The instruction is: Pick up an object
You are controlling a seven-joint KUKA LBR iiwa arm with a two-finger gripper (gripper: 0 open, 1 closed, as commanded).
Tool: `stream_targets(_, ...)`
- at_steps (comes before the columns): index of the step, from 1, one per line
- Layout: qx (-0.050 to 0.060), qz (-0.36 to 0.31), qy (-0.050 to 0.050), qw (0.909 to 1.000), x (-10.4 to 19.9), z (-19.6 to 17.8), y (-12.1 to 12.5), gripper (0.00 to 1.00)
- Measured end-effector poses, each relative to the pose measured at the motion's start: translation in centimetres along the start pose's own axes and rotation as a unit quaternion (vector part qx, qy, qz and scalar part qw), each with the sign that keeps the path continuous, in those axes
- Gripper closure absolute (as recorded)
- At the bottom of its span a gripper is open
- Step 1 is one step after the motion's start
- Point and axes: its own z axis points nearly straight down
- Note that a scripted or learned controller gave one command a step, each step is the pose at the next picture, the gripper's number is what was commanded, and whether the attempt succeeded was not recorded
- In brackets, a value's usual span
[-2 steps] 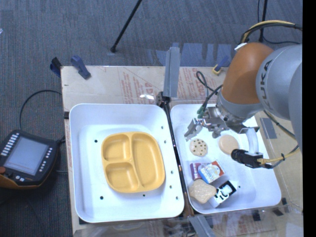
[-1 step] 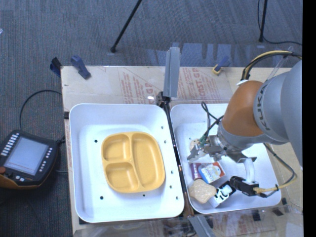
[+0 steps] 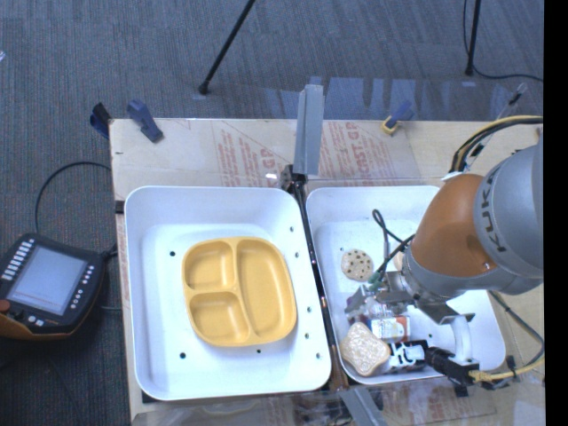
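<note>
The right bin (image 3: 328,204) holds several small objects. A round chocolate-chip cookie (image 3: 356,263) lies near its left wall. A beige, bumpy cracker-like piece (image 3: 365,348) rests at the front left corner. Next to it sit a small red and white item (image 3: 389,328) and a black and white item (image 3: 406,355). My gripper (image 3: 377,304) hangs low over the bin's middle, just above the red and white item and between the cookie and the cracker. The grey and orange arm (image 3: 457,238) covers much of the bin's right half.
In the left bin (image 3: 146,238) lies a yellow divided plate (image 3: 238,289). A grey upright post (image 3: 309,131) stands behind the seam between the bins. A tablet controller (image 3: 44,282) sits off the bench at the left. Cables trail at the right.
</note>
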Motion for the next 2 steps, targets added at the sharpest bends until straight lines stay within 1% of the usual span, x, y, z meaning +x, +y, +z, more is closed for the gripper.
stream_targets(1, 0.002, 0.003, 0.001, 1.0, -0.1, -0.8, 0.0, 1.0)
stream_targets(2, -0.006, 0.024, 0.0, 0.9997, 4.6, -10.5, 4.9, 1.0)
